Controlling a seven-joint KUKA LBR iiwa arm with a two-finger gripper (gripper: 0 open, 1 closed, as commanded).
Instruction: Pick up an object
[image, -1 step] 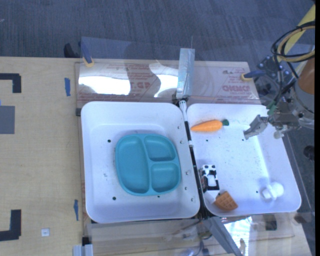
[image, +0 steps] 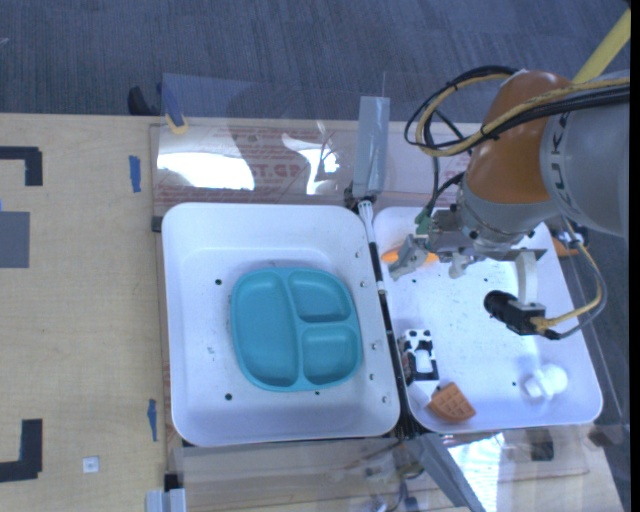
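progress: nothing lifted yet - grasp still to do
arm (image: 540, 130): upper right of frame, bent down over right bin (image: 580, 400)
gripper (image: 430, 248): low at bin's upper left corner, by orange object (image: 408, 257)
grip state: cannot tell
other objects: black-white piece (image: 421, 353), orange wedge (image: 451, 403), white piece (image: 545, 382) - lower right
left bin (image: 190, 300): teal tray (image: 297, 326)

2 bins (image: 190, 330), 1 teal tray (image: 295, 327)

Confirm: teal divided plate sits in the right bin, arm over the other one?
Not quite. The camera view shows the teal divided plate in the left bin; the arm is over the right bin.
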